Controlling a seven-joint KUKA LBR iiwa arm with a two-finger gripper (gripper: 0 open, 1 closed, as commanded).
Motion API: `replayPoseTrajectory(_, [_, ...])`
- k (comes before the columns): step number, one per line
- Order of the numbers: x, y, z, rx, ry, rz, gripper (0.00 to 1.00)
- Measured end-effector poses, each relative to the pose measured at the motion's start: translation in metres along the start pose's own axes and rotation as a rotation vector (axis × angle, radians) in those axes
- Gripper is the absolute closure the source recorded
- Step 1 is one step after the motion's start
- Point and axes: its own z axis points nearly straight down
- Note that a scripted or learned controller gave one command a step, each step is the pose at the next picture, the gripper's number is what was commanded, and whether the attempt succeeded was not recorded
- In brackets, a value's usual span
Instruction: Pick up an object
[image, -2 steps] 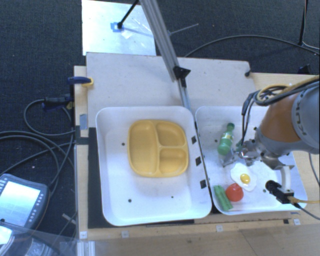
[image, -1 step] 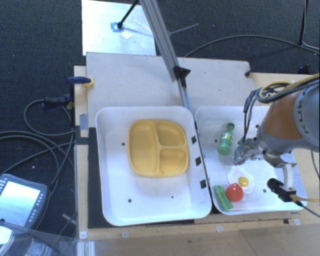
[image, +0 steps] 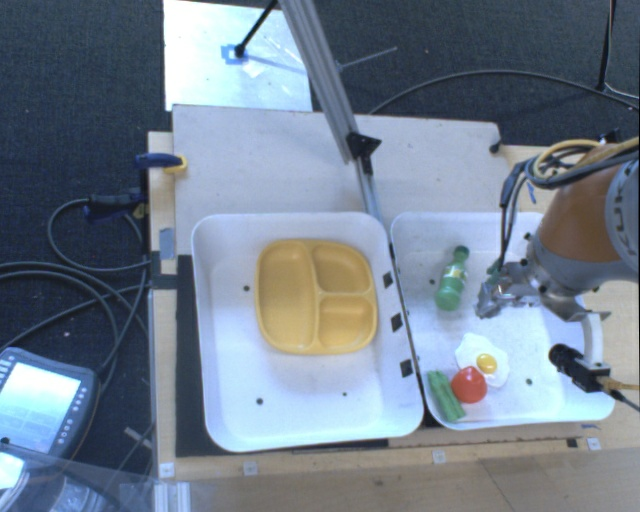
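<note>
I see the pincer (image: 490, 303) low in the right white plastic bin (image: 420, 235); whether its tips are spread or closed I cannot tell, and nothing visibly sits between them. Nearest candidate: green plastic bottle (image: 452, 279), lying just beside it, apart. Further out: white-and-yellow toy fried egg (image: 484, 359), red toy tomato (image: 468, 385), green toy bean pod (image: 443, 395). The left bin holds a yellow divided plastic tray (image: 316, 296). My judgement: pick not yet made.
</note>
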Motion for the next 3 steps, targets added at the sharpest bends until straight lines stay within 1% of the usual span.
replayPoseTrajectory(1, [0.0,0.001,-0.043,-0.001,0.0,-0.001,1.0])
replayPoseTrajectory(2, [0.0,0.003,-0.064,0.001,0.0,-0.001,1.0])
replayPoseTrajectory(3, [0.055,0.024,-0.078,0.002,0.003,-0.007,1.0])
